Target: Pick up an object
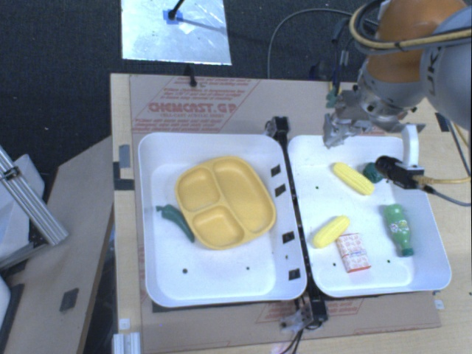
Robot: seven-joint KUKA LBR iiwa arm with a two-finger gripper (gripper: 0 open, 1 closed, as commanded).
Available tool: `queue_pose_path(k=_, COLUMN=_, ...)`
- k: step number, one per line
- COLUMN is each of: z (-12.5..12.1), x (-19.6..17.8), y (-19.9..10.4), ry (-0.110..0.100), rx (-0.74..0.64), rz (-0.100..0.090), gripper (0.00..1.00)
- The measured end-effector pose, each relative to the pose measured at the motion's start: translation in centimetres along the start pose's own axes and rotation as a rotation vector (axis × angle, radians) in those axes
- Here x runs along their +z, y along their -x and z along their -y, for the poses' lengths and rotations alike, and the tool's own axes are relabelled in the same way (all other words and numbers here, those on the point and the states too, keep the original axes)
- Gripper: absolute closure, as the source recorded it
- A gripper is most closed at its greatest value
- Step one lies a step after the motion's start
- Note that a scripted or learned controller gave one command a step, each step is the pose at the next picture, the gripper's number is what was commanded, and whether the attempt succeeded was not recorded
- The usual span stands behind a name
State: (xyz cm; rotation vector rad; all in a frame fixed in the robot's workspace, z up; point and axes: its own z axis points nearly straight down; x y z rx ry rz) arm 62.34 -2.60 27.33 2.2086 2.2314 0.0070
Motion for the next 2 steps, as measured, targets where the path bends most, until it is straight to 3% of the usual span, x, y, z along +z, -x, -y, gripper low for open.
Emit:
queue_pose_path(k=1, z=-0.6, x=0.1, y=-5.2, ry=-0.001, rx=0.000, rz=0.000, gripper=1.00)
queue_pose_path(k=2, z=-0.9, x=2.7, y=-10.4, ry=-0.005, rx=0.000, rz=0.000, gripper=1.00)
